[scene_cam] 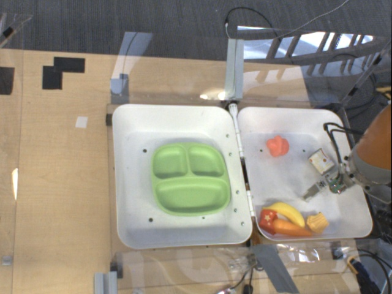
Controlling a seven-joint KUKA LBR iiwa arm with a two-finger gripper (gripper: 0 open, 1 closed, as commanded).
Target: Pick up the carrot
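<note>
Light wood bench [55, 182] carries 2 shallow white bins side by side, edges touching at the middle. Left bin [131, 164] sits approx. centre of the bench, right bin [294, 124] next to it. Black block-shaped marks [61, 71] on the bench top at far left, w/ a small pale square [81, 122] nearer the left bin. A grey upright post [234, 69] stands behind the seam betw. the bins.

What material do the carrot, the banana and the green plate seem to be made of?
The carrot looks like moulded plastic: even orange colour with a slight sheen. The banana also appears plastic: uniform yellow, smooth, softly glossy, no natural spots. The green plate seems matte or satin plastic: one flat lime colour, rounded moulded compartments, soft highlights. All are probably toy items, though the view cannot confirm it.
</note>
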